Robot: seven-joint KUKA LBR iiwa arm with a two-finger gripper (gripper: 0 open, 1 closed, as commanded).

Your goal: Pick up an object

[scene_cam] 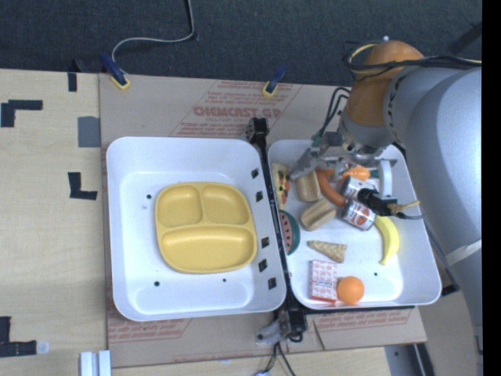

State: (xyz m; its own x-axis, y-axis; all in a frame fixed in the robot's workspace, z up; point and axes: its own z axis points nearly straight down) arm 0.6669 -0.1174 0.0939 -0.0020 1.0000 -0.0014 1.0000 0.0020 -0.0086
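We see the gripper (351, 171) low over the back of the right bin (415, 284), beneath the orange band (383, 57) of the grey arm (446, 147); whether it is parted, closed or clamped on anything we cannot tell, since the wrist covers it; just under it lie an orange carrot-like piece (333, 190) and a tan bread-like block (307, 185), touching or nearly so; beside them, toward the right wall, a small red-and-white can (360, 214) lies on its side; a second tan roll (317, 214) sits just in front of the block; a yellow banana (388, 239) lies near the can, curved toward the bin's right side; a tan wedge (329, 250) rests mid-bin; at the front, a red-and-white packet (322, 280) lies just beside an orange (351, 290); a watermelon slice (290, 232) leans at the left wall; the left bin (129, 210) holds a yellow divided tray (207, 227), flat, well apart from the gripper; both bins stand on brown cardboard (196, 112).
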